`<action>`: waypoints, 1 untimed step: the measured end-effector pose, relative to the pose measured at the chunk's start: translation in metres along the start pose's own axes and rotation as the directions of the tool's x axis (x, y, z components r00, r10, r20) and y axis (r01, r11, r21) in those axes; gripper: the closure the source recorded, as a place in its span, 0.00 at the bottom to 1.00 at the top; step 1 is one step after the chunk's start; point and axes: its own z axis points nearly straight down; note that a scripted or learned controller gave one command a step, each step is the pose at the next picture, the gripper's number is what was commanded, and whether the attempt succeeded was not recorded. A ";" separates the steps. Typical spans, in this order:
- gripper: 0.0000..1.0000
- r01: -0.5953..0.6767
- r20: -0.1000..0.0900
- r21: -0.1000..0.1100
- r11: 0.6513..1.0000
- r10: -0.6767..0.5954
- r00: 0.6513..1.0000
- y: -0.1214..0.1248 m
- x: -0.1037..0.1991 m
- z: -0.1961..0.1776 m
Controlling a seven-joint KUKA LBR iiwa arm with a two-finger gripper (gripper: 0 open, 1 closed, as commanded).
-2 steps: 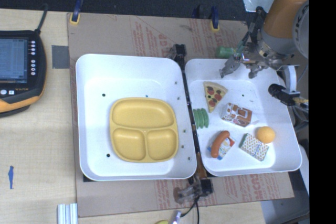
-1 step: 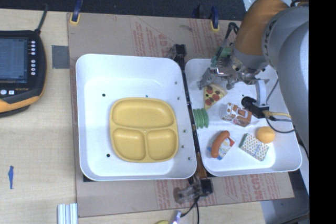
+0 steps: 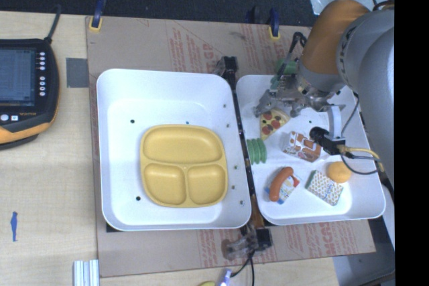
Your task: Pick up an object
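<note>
1. Arm (image 3: 348, 43) reaches in from the right; gripper (image 3: 281, 100) sits low over the far-left part of the right bin (image 3: 362, 211).
2. Can't tell how the gripper is set; the view is too cluttered there.
3. Pizza slice toy (image 3: 273, 122) lies just near of the gripper, touching or nearly so. Nothing visibly held.
4. Rest of the right bin: green ridged piece (image 3: 256, 151) at the left wall, wrapped snack pack (image 3: 303, 145) mid-bin, hot dog toy (image 3: 283, 184) near-centre, patterned box (image 3: 325, 189) right of it, orange round piece (image 3: 339, 172) touching the box's far side.
5. Left bin (image 3: 114, 144) has a yellow divided tray (image 3: 182, 165), flat, centred.
6. Teach pendant (image 3: 23, 90) on the bench, far left.
</note>
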 end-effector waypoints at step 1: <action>0.00 -0.002 -0.001 -0.003 1.000 0.002 1.000 0.009 -0.022 -0.001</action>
